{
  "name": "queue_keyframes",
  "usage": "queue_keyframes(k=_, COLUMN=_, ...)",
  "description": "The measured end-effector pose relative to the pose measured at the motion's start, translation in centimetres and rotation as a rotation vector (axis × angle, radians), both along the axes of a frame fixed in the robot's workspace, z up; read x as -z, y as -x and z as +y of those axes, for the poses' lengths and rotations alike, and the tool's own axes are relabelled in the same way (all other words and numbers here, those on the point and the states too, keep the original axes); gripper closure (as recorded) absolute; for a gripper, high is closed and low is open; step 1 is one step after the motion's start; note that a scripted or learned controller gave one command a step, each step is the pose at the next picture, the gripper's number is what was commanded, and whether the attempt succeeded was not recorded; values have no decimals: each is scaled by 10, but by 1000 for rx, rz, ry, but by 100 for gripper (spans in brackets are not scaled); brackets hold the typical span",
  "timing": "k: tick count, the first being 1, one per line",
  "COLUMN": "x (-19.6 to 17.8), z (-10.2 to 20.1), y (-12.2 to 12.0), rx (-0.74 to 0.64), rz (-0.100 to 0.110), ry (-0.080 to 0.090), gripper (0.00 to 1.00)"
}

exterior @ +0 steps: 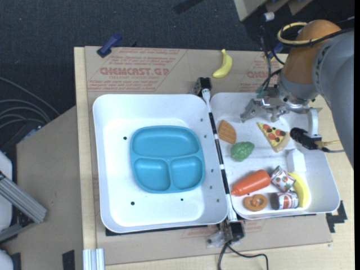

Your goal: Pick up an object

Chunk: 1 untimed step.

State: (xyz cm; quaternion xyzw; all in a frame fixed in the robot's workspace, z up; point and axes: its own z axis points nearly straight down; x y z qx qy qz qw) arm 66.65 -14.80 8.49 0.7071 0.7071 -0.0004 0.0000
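The pizza slice [274,136] lies near the back edge of the right bin [326,176], and the gripper [264,110] hangs just behind and to the left of it, fingers spread apart with nothing between them. Risk here: a straight descent lands on bare bin floor between the pizza slice and the cookie [227,131], or a fingertip clips the slice's flat edge and skids it toward the green broccoli [242,150], because a wedge this thin offers little to pinch.
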Motion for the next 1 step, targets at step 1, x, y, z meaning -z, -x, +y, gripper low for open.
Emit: queue_keyframes(k=1, x=0, z=-4, y=0, rx=0, rz=-1, ry=0, gripper=0)
